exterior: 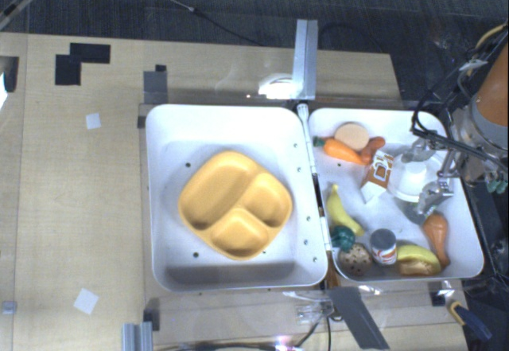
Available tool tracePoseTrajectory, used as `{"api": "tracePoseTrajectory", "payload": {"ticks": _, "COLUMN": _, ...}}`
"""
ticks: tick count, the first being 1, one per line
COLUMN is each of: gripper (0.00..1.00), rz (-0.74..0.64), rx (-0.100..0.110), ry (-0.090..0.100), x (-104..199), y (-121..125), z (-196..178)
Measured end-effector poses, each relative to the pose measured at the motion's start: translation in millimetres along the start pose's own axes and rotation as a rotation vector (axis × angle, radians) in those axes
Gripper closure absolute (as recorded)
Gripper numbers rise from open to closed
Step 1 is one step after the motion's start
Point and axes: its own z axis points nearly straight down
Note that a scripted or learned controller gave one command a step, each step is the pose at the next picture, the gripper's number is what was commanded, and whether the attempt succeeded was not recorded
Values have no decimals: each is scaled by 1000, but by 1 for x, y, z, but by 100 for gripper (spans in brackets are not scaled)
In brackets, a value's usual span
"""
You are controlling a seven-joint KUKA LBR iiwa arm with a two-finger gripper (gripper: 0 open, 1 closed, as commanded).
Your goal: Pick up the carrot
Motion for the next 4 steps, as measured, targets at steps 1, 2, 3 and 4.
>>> {"api": "tracePoseTrajectory", "payload": {"ticks": 1, "gripper": 0, "rz": 160, "rx": -3, "ry": 2, "x": -56, "y": 67, "z": 55}}
{"api": "tracePoseTrajectory", "payload": {"ticks": 2, "gripper": 0, "rz": 162, "rx": -1, "ry": -8, "x": -100, "y": 65, "z": 153}}
{"api": "tracePoseTrajectory", "payload": {"ticks": 3, "gripper": 0, "rz": 462, "rx": -3, "ry": -5, "x": -22, "y": 34, "z": 152}}
{"api": "tracePoseTrajectory", "payload": {"ticks": 4, "gripper": 0, "rz": 429, "rx": -2, "ry": -6, "x": -37, "y": 68, "z": 153}}
